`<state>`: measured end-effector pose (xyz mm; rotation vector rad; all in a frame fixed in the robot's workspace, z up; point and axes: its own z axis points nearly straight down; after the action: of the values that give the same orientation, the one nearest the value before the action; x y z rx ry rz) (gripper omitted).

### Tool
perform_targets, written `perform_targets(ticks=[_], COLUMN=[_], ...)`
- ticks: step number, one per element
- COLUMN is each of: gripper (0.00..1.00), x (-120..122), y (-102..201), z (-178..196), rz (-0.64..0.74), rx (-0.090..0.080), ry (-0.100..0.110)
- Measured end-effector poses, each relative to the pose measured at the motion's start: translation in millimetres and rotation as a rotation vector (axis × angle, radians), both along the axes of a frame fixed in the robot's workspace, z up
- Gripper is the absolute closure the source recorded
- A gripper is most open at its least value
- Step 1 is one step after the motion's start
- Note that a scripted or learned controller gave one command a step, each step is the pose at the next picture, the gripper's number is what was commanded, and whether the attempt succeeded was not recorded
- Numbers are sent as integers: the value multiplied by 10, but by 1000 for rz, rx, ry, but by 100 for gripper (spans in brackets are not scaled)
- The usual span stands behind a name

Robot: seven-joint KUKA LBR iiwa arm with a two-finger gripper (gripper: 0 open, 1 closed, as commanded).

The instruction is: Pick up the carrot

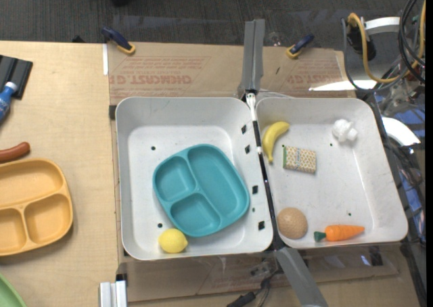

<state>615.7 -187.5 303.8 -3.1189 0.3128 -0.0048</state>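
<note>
The carrot (340, 232) lay on its side near the front edge of the right bin (379, 163), its green end pointing left toward a tan, egg-shaped object (292, 222) just beside it. In the front of the left bin (128, 163) a yellow lemon (173, 241) touched the rim of a teal divided plate (201, 190), which took up the middle of that bin and sat at a slant. Farther back in the right bin, a small patterned packet (300, 159) rested near the middle, with a banana (273, 138) just to its left along the dividing wall and a white crumpled object (345, 130) toward the far right corner. On the table (61, 96) to the left, well apart from the bins, sat an orange divided tray (30, 207) with a sausage-like item (13, 152) just behind it. Brown cardboard (176, 72) lay behind the bins, held by two clamps (119, 40). The end effector's state could not be told.
</note>
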Motion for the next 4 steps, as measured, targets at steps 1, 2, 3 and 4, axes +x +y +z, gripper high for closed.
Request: perform_targets(ticks=[1, 2, 3, 4], gripper=[100, 100, 100, 100], x=[-341, -744, -843, -926], y=[-340, -333, -88, -334], z=[1367, -439, -2125, -1207], rz=[-143, -192, -4, -28], rx=[2, 1, -1, -1], ry=[0, 8, 7, 2])
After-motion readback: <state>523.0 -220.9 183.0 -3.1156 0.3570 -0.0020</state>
